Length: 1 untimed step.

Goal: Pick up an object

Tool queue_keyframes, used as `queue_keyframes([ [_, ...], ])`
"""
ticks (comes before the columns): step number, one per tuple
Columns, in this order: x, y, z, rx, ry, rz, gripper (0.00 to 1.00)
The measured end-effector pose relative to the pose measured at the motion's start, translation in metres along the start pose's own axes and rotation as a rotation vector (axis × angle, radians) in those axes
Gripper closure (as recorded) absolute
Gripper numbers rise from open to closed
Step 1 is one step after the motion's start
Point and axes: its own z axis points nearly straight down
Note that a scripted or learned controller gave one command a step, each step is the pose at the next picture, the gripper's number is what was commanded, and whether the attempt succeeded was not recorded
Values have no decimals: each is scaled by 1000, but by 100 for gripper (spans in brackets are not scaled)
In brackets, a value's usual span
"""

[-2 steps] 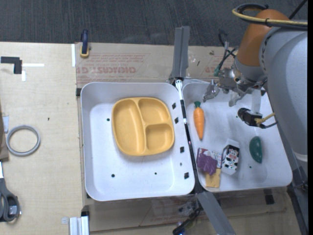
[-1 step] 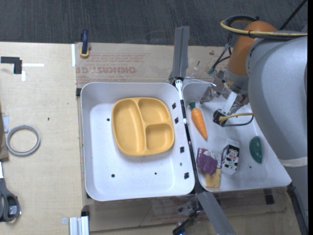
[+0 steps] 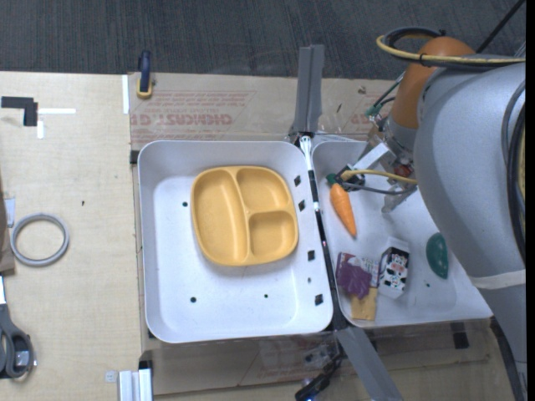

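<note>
Gripper (image 3: 396, 197) sits over the far part of the right bin (image 3: 418, 301), low above the white floor. The grey arm (image 3: 476, 165) fills the view's right side and covers much of that bin. Whether the gripper is wide or narrow cannot be told from this angle; nothing is seen held in it.

Carrot (image 3: 343, 210): lies on the right bin's floor just beside the gripper, on its view-left side. A strip of bare floor shows between the two, so they are apart. Its green top points to the far wall and is about level with the gripper. Its orange tip points to the near wall, ending nearer the camera than the gripper. It lies close along the wall shared with the left bin (image 3: 226, 303).

Other contents of the right bin, all nearer the camera than the gripper:
- purple item (image 3: 354, 276), view-left of the gripper and beyond the carrot's tip, with a yellow piece (image 3: 364, 308) at its near edge
- black-and-white item (image 3: 394, 271), roughly straight toward the camera from the gripper, just beside the purple item
- teal object (image 3: 437, 256), view-right of the gripper, at the edge of the arm

Left bin: a yellow divided plate (image 3: 245, 215), well apart from the gripper on its view-left

Bench, far view-left of the gripper: grey tape roll (image 3: 38, 239)
</note>
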Motion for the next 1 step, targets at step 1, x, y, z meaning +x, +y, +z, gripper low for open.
queue_keyframes([
  [1,1,0,-10,-5,0,-7,100],
])
